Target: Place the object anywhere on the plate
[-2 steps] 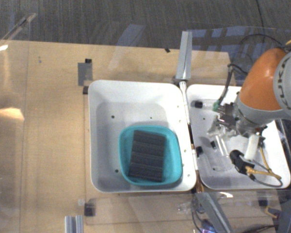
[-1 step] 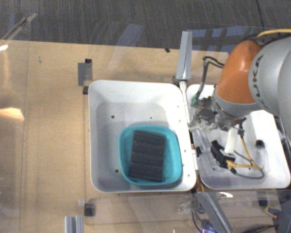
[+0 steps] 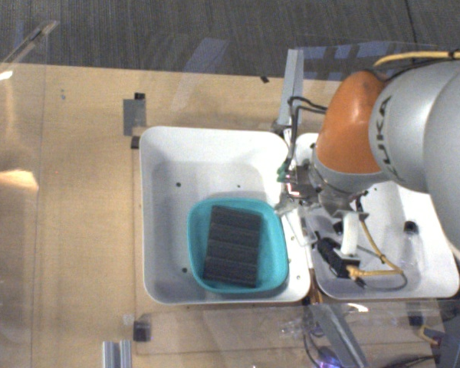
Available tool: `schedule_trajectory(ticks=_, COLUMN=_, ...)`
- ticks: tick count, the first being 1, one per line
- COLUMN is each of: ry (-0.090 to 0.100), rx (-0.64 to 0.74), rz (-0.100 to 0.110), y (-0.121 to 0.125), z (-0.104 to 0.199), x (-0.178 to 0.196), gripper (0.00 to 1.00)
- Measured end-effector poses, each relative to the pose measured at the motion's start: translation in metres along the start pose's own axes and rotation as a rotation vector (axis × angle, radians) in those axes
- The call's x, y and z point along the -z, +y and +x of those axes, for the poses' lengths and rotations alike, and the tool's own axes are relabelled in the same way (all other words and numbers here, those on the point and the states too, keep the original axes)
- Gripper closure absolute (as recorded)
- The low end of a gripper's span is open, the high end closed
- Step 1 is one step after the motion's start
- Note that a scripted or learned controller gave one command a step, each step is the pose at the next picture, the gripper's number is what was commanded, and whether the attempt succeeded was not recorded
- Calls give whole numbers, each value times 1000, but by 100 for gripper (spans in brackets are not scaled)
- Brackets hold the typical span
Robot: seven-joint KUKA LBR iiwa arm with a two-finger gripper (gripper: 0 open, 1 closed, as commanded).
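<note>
A teal square plate [image 3: 272, 240] lies in the left white bin [image 3: 165, 205], toward its front right. A dark grey ridged block [image 3: 233, 245] rests flat on the plate, roughly in its middle and slightly tilted. My gripper [image 3: 316, 225] hangs below the orange wrist band [image 3: 356, 133], over the divide between the two bins, just right of the plate's edge. It is apart from the block, with nothing seen in it.
The grey arm covers much of the right bin [image 3: 433, 271]. A small dark item [image 3: 409, 226] lies in that bin. A yellow cable [image 3: 379, 267] loops near its front wall. A grey post [image 3: 293, 83] stands behind the bins.
</note>
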State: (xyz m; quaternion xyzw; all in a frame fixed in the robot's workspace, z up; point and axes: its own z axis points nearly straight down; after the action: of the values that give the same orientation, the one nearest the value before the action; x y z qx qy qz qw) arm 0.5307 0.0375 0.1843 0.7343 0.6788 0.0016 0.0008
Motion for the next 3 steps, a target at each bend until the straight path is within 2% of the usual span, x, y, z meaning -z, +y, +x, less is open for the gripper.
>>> schedule_trajectory(ticks=1, ry=0, rx=-1, rz=0, y=0, z=0, x=0, gripper=0)
schedule_trajectory(ticks=2, ry=-1, rx=-28, rz=-6, y=-6, z=-55, x=80, gripper=0)
schedule_trajectory(ticks=3, ry=-2, rx=172, rz=-9, y=68, z=-33, x=169, gripper=0)
